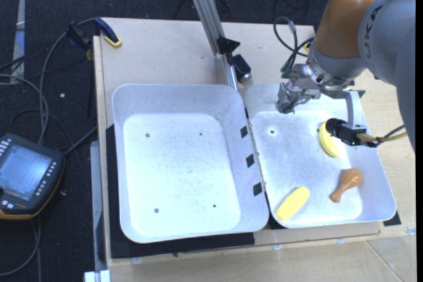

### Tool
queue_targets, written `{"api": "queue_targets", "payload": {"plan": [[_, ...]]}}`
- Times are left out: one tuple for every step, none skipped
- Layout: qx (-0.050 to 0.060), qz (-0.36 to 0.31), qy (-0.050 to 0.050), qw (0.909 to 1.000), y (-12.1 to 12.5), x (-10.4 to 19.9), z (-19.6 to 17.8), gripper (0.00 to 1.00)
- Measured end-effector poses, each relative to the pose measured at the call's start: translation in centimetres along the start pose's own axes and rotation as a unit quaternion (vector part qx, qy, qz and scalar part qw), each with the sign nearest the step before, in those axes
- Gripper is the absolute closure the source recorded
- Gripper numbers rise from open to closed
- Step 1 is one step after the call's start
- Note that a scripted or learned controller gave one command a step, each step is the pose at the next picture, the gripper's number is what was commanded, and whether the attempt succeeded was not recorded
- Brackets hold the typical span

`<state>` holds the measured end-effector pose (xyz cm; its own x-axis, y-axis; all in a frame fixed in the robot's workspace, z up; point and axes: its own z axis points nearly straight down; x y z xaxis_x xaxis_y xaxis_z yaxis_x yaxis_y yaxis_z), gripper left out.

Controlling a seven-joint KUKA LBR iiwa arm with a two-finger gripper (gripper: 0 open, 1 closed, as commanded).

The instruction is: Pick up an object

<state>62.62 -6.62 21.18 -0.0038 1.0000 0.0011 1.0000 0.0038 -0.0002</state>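
Observation:
My gripper (288, 104) hangs over the far edge of the right bin (264, 205), its dark fingers pointing down with nothing visible between them. A yellow oblong object (293, 202) lies near the bin's front. A brown drumstick-shaped toy (346, 185) rests to its right. A yellow rounded object (328, 140) lies by the right wall, partly covered by a black part of the arm's fittings (345, 132).
The left bin (119, 102) sits beside the right one, with black clips (251, 158) along their shared wall. A slanted metal rail (206, 3) rises behind the bins. A teach pendant (23, 172) and cables lie off the bench at left.

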Motion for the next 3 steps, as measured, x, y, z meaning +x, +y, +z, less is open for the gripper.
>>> {"api": "queue_targets", "payload": {"plan": [[0.000, 0.000, 0.000, 1.0000, 1.4, 5.1, 0.4, 1.00], [0.000, 0.000, 0.000, 1.0000, 3.0, 10.4, 0.4, 1.00], [-0.001, 0.000, 0.000, 1.0000, 4.0, 15.8, -2.0, 1.00]]}}
